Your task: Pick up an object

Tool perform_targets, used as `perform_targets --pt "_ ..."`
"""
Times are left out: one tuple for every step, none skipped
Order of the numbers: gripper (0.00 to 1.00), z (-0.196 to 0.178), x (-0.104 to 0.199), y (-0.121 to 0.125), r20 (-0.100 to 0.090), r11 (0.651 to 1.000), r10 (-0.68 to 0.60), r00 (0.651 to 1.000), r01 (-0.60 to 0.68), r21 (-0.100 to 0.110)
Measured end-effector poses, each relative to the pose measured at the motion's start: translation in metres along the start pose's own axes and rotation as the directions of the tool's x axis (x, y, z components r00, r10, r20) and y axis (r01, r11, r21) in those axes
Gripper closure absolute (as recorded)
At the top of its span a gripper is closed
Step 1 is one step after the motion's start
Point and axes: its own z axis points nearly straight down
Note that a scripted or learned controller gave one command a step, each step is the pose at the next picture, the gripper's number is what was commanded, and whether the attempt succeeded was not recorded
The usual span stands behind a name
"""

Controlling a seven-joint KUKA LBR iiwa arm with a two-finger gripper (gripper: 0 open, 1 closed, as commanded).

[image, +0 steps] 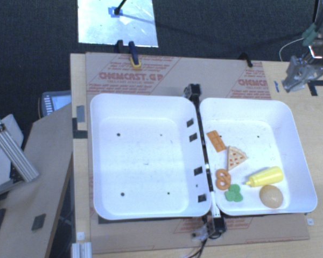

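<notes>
A: Looking at the camera view: the hand (pixel 301 74) sits at the far right edge, above the desk (pixel 167 71) past the right bin's back corner. You can't tell from here if it's apart or together, too small and cluttered with cables.

B: Where's your pick target?

A: All in the right bin (pixel 290 117), bunched toward the near side. Orange cracker (pixel 216 140) by the divider, pizza slice (pixel 236 157) just beside it, pretzel (pixel 223 179) below that with the green piece (pixel 234 193) touching it. Yellow bottle (pixel 265 177) lies on its side, near the tan egg (pixel 271 196).

B: Risks?

A: My read: crowding. If you drop on the pretzel you likely clip the green piece. The bottle and egg look rounded, so an off-centre close would probably squirt them out. The cracker looks flat, hard to get under.

B: Anything in the way?

A: The black clips (pixel 196 144) on the divider sit near the cracker and pretzel, so watch them on descent. The left bin (pixel 105 109) carries nothing to pick. Yellow clamp (pixel 134 55) at the back is well apart.
</notes>
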Motion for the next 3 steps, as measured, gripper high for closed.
perform_targets --pt "1.00 0.006 0.079 -0.007 0.000 1.000 0.004 1.000 -0.004 0.001" --pt "1.00 0.001 0.162 0.005 0.000 1.000 0.004 1.000 -0.004 0.001" --pt "1.00 0.001 0.265 0.002 -0.001 1.000 0.002 1.000 -0.002 0.002"
